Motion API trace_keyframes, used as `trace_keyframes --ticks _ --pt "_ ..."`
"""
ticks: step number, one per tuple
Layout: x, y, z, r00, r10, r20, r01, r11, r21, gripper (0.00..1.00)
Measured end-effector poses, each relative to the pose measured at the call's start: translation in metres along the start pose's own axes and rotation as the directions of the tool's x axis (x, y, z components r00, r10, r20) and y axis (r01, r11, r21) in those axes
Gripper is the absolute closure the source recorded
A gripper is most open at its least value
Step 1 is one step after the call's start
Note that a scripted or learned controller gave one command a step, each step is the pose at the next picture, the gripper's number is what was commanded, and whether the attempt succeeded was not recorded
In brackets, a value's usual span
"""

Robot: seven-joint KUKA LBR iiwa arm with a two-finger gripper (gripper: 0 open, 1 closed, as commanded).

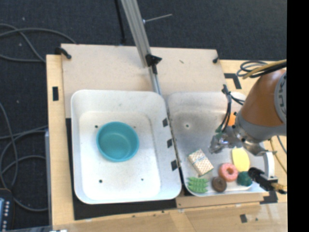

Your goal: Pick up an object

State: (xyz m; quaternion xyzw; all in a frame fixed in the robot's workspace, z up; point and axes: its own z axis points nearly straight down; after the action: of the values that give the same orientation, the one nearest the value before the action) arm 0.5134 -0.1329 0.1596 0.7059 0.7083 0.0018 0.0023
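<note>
Over the right bin (193, 103) now, down at its near end. Gripper (219, 144) hanging low there, metal tips just left of the yellow piece (240, 158) and up-right of the patterned block (201, 162). Nothing visibly caught between those tips; beyond that, cannot tell how wide they stand, too small and too tangled with cabling to read. Wrist and orange band (263, 100) bulking in from the right, cut off at the frame's side and covering the bin's right wall.

Along the near rim, a huddle of small things: green ridged piece (197, 183) at the left, brown ring (219, 184) beside it, pink ring (228, 171) just above that, touching or nearly so. Dark teal lump (244, 179) to the right, partly masked by a black part of the arm's gear, shape hard to name. Yellow piece's upper edge tucked under the wrist.

Left bin (120, 100): one teal bowl (118, 141), upright, left of centre, well apart from everything else.

Up top, a grey metal post (137, 25) slanting down to the seam between the bins, its upper end cut off by the frame. Loose cables on the dark floor at left, running out of view.
</note>
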Motion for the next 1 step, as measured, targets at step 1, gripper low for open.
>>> trace_keyframes --ticks 1 --pt "0.0067 0.0041 -0.0464 1.0 -0.001 0.0 0.001 1.0 -0.001 1.0"
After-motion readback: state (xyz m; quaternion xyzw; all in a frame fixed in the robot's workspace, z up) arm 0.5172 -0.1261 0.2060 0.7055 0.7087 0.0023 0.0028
